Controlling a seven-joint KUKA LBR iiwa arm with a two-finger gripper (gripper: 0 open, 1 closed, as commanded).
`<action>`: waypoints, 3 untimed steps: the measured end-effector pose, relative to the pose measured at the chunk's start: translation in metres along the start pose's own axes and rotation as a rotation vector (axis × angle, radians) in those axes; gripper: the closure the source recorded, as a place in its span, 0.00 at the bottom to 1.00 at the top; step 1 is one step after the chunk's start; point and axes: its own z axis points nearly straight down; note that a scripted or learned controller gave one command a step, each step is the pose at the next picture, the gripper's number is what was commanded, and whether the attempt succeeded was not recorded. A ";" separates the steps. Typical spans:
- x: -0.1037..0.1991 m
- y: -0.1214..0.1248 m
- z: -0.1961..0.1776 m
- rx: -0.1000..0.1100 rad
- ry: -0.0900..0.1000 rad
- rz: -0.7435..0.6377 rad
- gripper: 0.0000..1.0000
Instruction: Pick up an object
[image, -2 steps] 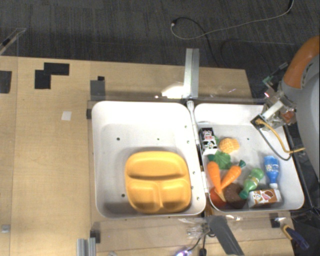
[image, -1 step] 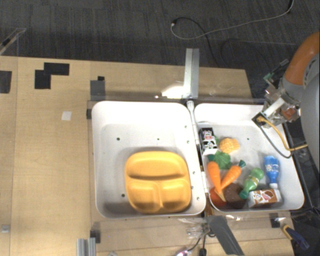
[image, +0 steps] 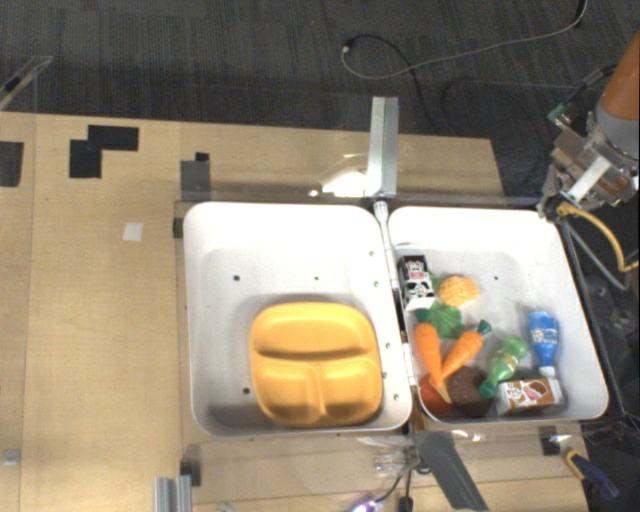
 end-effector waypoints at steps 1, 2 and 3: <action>-0.001 0.012 0.010 0.002 -0.002 0.192 1.00; -0.017 0.015 0.082 0.002 -0.003 0.314 1.00; -0.013 0.017 0.166 0.001 -0.001 0.490 1.00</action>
